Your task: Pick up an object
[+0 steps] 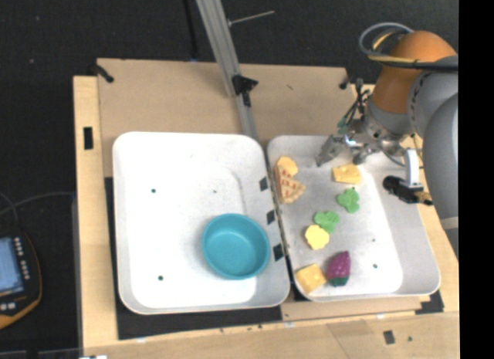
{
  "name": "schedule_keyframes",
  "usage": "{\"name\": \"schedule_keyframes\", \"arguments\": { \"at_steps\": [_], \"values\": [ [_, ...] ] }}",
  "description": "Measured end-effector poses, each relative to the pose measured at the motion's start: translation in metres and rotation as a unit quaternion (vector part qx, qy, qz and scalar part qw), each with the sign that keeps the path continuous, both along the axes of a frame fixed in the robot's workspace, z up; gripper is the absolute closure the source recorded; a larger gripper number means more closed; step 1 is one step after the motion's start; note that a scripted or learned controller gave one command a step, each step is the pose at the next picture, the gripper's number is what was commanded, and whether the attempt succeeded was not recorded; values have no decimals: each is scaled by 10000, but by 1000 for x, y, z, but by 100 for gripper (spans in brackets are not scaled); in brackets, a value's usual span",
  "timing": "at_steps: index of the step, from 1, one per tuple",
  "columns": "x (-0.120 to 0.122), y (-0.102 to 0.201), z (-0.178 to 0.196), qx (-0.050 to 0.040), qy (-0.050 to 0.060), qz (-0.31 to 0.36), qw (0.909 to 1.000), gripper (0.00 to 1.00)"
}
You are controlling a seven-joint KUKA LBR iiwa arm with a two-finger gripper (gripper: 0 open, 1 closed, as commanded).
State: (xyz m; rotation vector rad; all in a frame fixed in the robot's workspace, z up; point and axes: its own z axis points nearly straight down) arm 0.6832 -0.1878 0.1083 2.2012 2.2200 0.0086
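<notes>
Right now I am watching the claw [345, 149] hanging over the far end of the right bin [409, 261], its arm [409, 68] reaching in from the right with the orange band showing above the wrist. I cannot tell whether the claw is open or closed; the metal parts are blurring together there, and I am seeing nothing gripped in it. Just below it, a yellow block [346, 173] is lying on the bin floor, close to the claw tip. Further along the same bin a green piece [349, 199] is sitting near another green piece [326, 220], with a yellow flower-like piece [316, 236] beside that. A purple grape-like toy [338, 267] and a yellow wedge [311, 278] are resting at the near end. A waffle-patterned toy [289, 181] is leaning by the left wall. The left bin [154, 164] is holding a blue bowl [235, 245], upright, on the wooden bench [170, 95].
</notes>
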Motion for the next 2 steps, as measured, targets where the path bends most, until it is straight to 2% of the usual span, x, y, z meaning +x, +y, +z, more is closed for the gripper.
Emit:
{"name": "schedule_keyframes", "arguments": {
  "at_steps": [1, 2],
  "values": [
    [-3, -2, 7, -14, 36, 3, 10000, 100],
    [2, -10, 56, 26, 35, -37, 10000, 100]
  ]
}}
